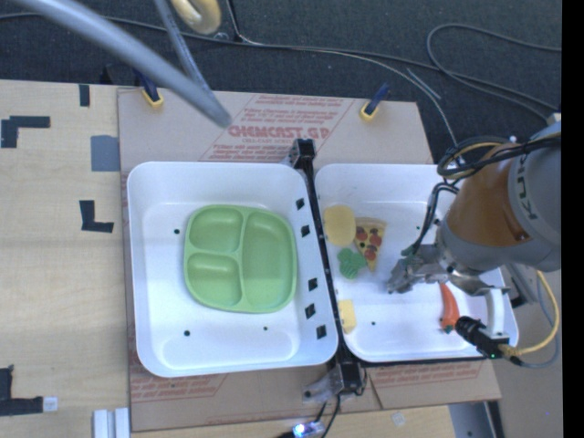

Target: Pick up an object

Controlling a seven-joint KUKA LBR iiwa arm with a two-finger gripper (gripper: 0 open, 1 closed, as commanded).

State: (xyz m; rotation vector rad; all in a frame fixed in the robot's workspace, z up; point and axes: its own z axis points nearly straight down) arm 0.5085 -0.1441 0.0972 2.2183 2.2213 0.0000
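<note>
Right bin (383, 176) holds pizza slice (369, 241), broccoli (351, 263); claw (401, 279) beside them, grip unreadable

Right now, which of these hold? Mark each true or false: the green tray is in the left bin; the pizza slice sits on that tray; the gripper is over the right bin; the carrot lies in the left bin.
1. The green tray is in the left bin: true.
2. The pizza slice sits on the tray: false, it lies in the right bin.
3. The gripper is over the right bin: true.
4. The carrot lies in the left bin: false, right bin.
</note>
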